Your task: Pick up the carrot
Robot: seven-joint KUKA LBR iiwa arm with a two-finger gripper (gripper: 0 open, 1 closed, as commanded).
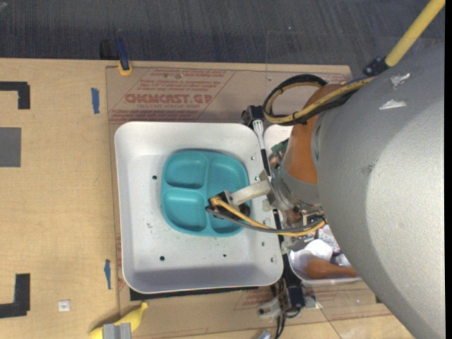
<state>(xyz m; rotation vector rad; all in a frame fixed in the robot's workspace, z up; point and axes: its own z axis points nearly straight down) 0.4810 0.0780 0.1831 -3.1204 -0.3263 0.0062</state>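
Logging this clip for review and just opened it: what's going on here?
The grey arm reaches in from the right, with its gripper low over the wall between the two bins. The left bin holds a teal divided plate. An orange thing that looks like the carrot lies at the near end of the right bin, partly under the arm and apart from the gripper, so it does not look picked up yet.

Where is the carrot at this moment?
In the camera view, the carrot lies in the right bin, near its lower edge, partly under the arm.
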